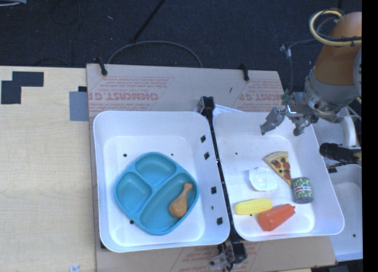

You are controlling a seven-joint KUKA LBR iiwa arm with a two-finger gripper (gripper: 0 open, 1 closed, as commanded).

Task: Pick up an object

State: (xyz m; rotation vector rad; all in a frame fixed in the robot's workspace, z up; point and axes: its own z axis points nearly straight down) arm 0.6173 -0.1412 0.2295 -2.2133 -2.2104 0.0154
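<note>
The tool [286, 120] is seen spread open and empty above the far end of the right bin [322, 229], well apart from the toys clustered at its near end: a pizza slice [279, 164], a white piece [261, 179], a small can [302, 190], a corn cob [253, 207] and a red piece [275, 216]. Because these are packed closely, a neighbour could be nudged or two items caught at once.

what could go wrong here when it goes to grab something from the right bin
The hand hangs open over the bin's far end, away from the toys. The pizza slice, white lump and can lie close together, so its fingers may nudge one aside. The corn and carrot sit near the front wall, which may block a finger.
</note>
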